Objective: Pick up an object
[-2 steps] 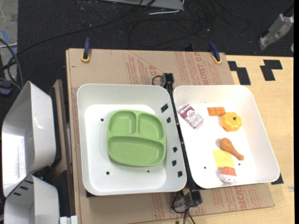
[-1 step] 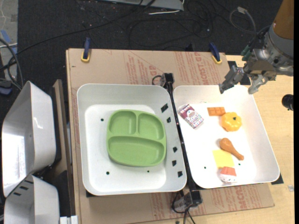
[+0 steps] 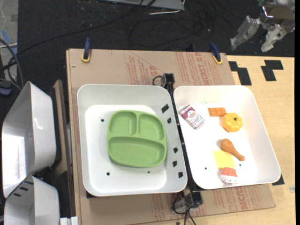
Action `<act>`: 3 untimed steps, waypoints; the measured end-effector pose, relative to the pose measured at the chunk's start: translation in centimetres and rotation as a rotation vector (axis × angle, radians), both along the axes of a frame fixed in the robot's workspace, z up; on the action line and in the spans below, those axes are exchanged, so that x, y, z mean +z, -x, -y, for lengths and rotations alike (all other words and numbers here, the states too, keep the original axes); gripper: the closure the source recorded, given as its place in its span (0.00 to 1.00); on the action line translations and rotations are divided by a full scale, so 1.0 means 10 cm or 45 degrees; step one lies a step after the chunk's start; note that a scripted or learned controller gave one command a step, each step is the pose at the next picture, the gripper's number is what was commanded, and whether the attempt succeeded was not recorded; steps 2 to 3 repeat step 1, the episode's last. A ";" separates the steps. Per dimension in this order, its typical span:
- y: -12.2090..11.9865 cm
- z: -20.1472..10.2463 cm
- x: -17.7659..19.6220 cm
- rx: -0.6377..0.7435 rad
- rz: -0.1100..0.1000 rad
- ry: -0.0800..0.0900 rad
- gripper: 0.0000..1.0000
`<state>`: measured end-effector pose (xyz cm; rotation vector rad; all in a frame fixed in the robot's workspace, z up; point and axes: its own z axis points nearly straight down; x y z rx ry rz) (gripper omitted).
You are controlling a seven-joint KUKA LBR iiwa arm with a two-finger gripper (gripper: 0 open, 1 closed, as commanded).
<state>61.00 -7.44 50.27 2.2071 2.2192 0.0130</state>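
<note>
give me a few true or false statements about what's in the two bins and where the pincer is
1. The green divided plate lies in the left bin. True.
2. The pincer hangs directly above the plate. False: it is over the dark floor beyond the right bin.
3. The drumstick is in the right bin. True.
4. The yellow pepper rests on the plate. False: it lies in the right bin, beside the orange cracker.

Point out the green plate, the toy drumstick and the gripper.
green plate (image 3: 137, 139): camera view, on the centre where its dividers meet.
toy drumstick (image 3: 228, 146): camera view, on its fat brown end.
gripper (image 3: 254, 35): camera view, midway between its spread fingertips, above the right bin.
</note>
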 end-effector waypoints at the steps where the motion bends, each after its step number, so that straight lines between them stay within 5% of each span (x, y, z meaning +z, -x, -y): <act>1: -0.44 0.14 0.42 -0.003 -0.009 0.001 0.00; 3: -0.44 0.14 0.42 -0.003 -0.009 0.001 0.00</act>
